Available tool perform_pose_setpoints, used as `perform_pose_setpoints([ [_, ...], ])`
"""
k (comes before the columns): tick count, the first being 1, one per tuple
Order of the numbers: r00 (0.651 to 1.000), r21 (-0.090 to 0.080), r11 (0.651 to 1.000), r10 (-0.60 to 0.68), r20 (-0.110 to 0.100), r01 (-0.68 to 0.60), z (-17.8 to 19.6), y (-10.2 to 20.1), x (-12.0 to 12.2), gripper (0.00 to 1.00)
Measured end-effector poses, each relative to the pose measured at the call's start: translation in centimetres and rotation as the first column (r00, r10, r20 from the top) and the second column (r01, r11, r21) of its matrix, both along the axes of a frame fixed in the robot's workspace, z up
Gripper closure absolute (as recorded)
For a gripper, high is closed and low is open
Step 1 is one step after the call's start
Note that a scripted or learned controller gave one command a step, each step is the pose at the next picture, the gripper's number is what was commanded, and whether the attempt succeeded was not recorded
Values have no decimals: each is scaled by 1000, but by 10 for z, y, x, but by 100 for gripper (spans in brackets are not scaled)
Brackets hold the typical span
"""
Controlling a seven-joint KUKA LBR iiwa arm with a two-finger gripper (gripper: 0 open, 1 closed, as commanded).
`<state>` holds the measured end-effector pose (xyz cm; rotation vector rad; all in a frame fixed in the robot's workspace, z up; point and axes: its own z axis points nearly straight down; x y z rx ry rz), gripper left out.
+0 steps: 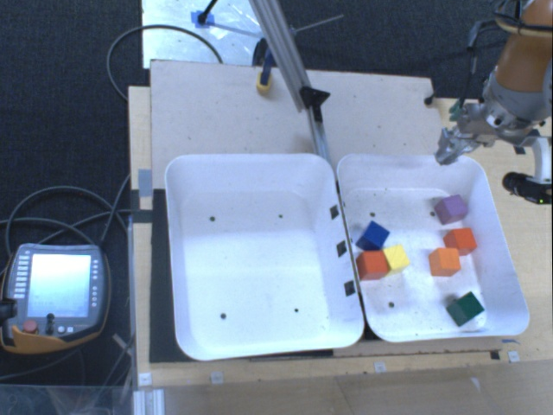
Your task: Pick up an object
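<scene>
The right bin holds several small cubes: a purple one, a blue one, a yellow one, a green one, and orange ones at the left, middle and right. My gripper hangs at the far right over the bin's back rim, above and behind the purple cube. Nothing is seen between its fingers.
The left bin sits beside the right one. A metal pole slants across the back board. A teach pendant with cables lies at the left, off the bench.
</scene>
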<state>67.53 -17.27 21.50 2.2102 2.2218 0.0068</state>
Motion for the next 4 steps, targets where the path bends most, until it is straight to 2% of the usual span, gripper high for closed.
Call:
perform_pose_setpoints([
  [1, 1000, 3, 1000, 4, -7, -4, -5, 47, -15, 100],
  [2, 1000, 4, 1000, 4, -9, -4, 4, 100, -46, 100],
  [3, 1000, 5, 1000, 4, -8, -4, 16, 143, -65, 100],
  [4, 1000, 5, 1000, 6, -10, -6, 10, 199, -83, 100],
])
